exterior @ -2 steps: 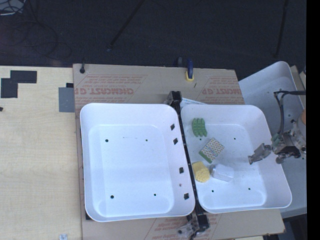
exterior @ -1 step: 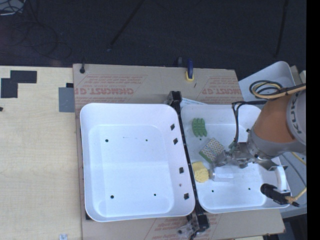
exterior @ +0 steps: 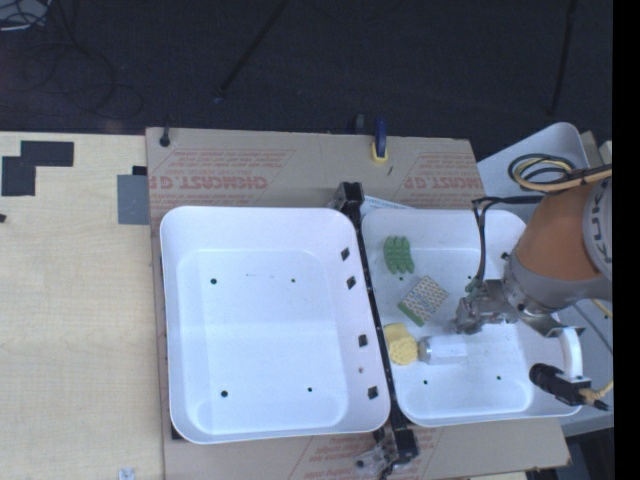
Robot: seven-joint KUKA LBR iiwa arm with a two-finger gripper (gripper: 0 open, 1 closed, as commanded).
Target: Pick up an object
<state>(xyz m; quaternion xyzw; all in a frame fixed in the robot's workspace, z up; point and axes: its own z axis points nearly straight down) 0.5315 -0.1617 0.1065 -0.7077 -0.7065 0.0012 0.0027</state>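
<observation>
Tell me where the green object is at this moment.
The green object lies in the right bin, near its upper left corner, just above the checkered pad.

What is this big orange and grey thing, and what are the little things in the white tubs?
That is a robot arm, photographed from one camera above the bench. It reaches in from the right, and its job is to pick something up. Its gripper, like a two-finger hand, hangs over the right bin. In that bin lie a green toy, a checkered sponge, a yellow piece and a small white piece. I cannot see anything between its fingers. The left bin sits beside it.
</observation>
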